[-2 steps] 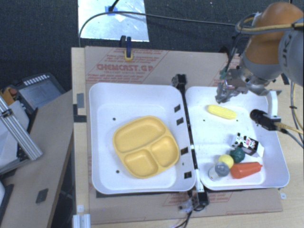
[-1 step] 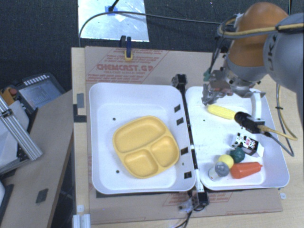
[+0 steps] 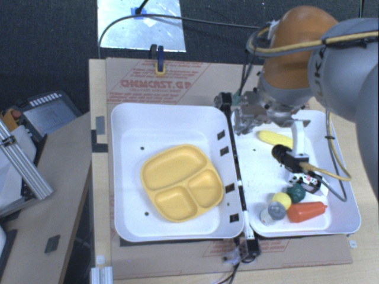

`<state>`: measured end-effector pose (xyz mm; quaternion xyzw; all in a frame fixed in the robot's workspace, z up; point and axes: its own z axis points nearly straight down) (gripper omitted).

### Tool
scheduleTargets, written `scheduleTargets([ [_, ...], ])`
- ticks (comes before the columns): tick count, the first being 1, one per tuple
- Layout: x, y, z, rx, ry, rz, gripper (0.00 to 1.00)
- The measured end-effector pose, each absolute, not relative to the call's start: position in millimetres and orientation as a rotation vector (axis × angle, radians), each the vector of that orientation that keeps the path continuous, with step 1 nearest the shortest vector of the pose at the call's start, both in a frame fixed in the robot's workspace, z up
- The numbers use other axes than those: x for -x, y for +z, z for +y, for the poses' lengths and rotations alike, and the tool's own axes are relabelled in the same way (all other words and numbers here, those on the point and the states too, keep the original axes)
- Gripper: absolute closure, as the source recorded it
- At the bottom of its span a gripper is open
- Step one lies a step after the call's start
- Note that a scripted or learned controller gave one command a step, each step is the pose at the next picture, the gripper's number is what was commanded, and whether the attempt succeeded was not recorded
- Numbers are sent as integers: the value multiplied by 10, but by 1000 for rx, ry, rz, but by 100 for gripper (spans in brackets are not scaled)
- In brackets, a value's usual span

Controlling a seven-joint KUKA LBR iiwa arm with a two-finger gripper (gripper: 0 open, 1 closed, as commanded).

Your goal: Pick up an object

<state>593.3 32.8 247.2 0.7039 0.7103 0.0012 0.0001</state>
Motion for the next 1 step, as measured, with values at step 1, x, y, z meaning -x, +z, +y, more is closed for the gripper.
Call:
scheduleTargets([
  [1, -5772, 2408, 723, -2213, 1, 2232, 100],
])
